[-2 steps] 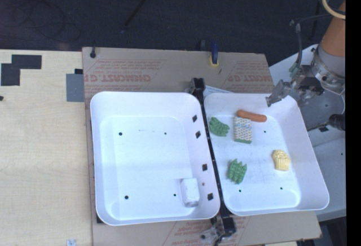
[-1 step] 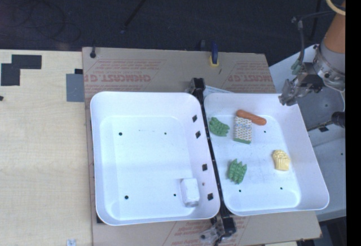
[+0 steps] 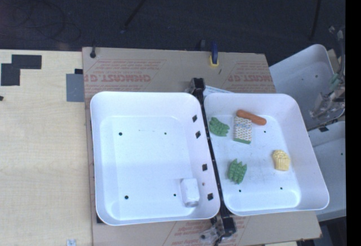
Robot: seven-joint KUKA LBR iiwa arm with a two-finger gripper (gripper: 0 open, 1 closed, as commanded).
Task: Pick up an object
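Observation:
The right bin [image 3: 307, 143] holds an orange sausage-shaped piece [image 3: 251, 118], with a white and green mesh block [image 3: 243, 130] touching it just below. Also in that bin are a green leafy piece [image 3: 219, 126] near the divider, a second green piece [image 3: 237, 171] lower down, and a small yellow piece [image 3: 281, 160]. A white blocky object [image 3: 189, 191] lies in the left bin [image 3: 98, 154] near its front right corner. A metallic part that looks like my gripper [image 3: 328, 105] hangs at the far right edge, outside the right bin and apart from every object.
A black hinge strip [image 3: 204, 143] runs between the two bins. They rest on a brown cardboard sheet [image 3: 146, 73] with a blue and yellow clamp [image 3: 214, 56] at its back edge. A grey plate [image 3: 302, 73] lies beyond the right bin.

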